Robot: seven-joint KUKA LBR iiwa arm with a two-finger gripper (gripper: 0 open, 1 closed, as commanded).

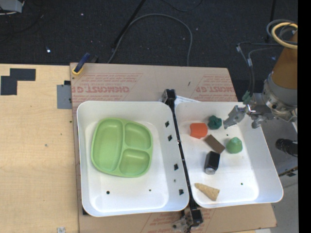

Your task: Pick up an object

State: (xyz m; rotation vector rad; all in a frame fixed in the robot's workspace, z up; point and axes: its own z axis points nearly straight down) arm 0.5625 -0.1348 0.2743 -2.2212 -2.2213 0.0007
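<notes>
— Where is the grey arm with its orange band [285,62]?
— At the right bin's far right corner, wrist low.
— And the metal two-finger gripper [244,117]?
— Fingers spread apart, nothing between them.

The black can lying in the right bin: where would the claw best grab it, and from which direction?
Probably around its middle, coming straight down. The black can lies on its side, so fingers could close across its round body from the long sides. The brown block sits close by its upper end, so gripping lower keeps the gripper clear of it.
</notes>
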